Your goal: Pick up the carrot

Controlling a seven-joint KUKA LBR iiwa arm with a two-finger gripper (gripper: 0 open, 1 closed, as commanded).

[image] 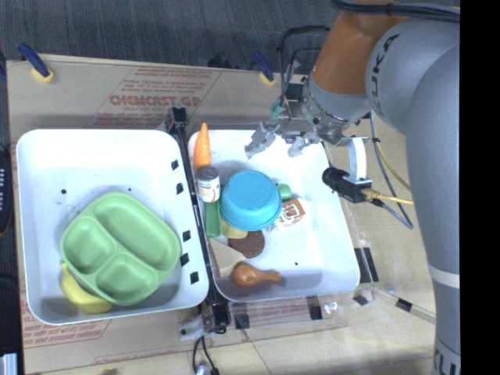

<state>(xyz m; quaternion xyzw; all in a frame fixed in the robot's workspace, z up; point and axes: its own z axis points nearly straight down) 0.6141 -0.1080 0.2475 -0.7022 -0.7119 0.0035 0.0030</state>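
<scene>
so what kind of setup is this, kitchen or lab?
Probably a lab test bench for robot picking, not a kitchen: two white bins side by side on a board, toy food such as the carrot and a green tray, and a KUKA arm reaching in.

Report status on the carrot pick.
Tool open, empty, above right bin. Carrot at bin's far-left corner, untouched. Jar sits just beside it.

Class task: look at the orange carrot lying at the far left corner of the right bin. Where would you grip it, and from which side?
Grip the orange carrot across its thicker middle, coming straight down from above. It lies lengthwise along the bin's left wall, its narrow end pointing away, with a small labelled jar at its near end, so probably only its open right side leaves room.
</scene>
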